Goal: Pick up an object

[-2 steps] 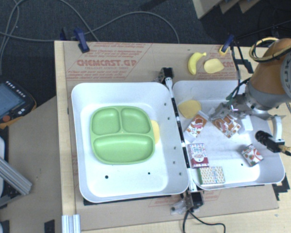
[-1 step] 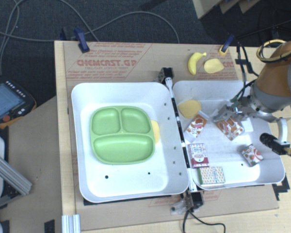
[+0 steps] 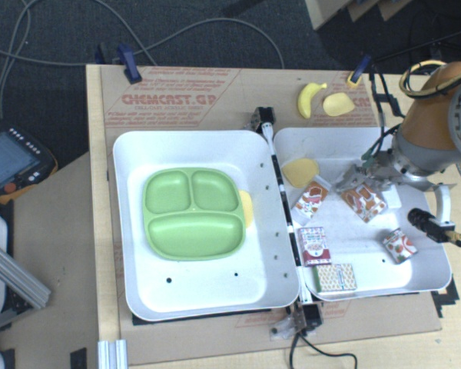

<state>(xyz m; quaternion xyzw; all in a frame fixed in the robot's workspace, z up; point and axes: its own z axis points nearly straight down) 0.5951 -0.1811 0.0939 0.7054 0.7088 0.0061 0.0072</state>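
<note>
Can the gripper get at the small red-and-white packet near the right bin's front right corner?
Probably yes. The small red-and-white packet lies flat and apart from the other packets in the right white bin, nothing on top of it. The gripper is above a neighbouring packet, a short move away.

Arm (image 3: 434,121): single, grey with orange band above wrist, entering from right edge, bent downward. Wrist: angled toward left. Gripper (image 3: 363,177): metallic, lowered, pointing left and down, hanging low.
</note>
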